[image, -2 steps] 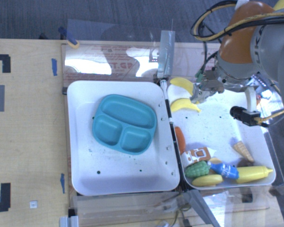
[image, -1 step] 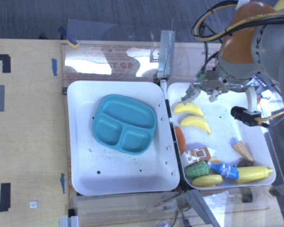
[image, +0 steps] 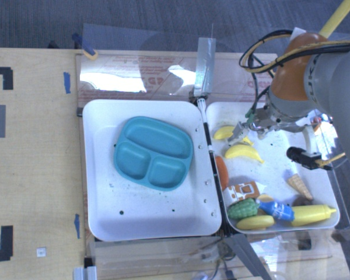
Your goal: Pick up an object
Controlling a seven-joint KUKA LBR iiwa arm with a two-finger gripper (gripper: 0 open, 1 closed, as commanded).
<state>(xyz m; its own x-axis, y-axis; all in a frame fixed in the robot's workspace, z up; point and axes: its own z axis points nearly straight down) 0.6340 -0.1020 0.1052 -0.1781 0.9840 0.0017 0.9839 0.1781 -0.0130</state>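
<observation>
The left bin [image: 99, 214] held one blue divided plate [image: 153, 153]; the right bin [image: 332, 191] was crowded along its near edge with a green toy [image: 242, 208], a blue piece [image: 279, 210], a cone [image: 300, 185] and more. Two bananas [image: 244, 152] lay at its far left, the gripper [image: 243, 130] poised between them, just touching the upper one. Whether it was clenched or released could not be told.

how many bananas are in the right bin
2. One banana lies at the bin's far left, just under the gripper; the other banana lies right below it. More may be hidden under the arm.
</observation>
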